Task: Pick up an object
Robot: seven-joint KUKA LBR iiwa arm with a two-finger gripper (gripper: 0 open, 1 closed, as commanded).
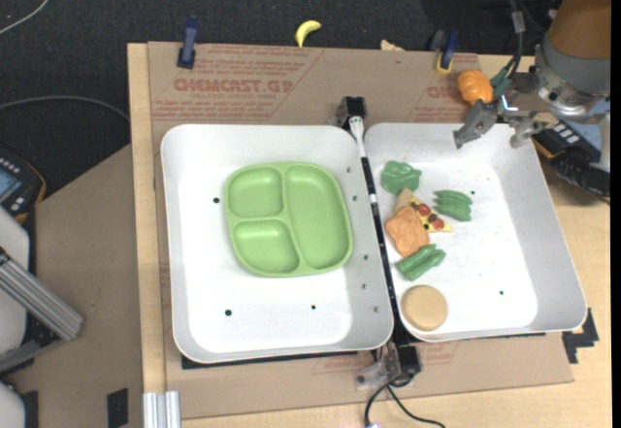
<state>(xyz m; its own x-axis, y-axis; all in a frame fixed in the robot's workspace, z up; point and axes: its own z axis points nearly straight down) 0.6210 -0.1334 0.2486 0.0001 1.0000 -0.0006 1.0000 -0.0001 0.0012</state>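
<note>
Nearest the lens, a tan disc lies in the right bin. Above that bin's far edge the gripper hangs spread wide, holding nothing. Green pieces and pizza lie below-left; left bin holds a green tray.

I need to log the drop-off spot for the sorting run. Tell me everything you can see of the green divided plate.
The green divided plate is a light green, smooth, plastic-looking tray with rounded corners. Raised ridges split it into three compartments: two smaller ones on the view's left and one long one on the right. It lies flat, right side up and slightly rotated, near the middle of the left white bin, resting on the bin's floor. Nothing else touches it, and all three compartments hold nothing.
</note>
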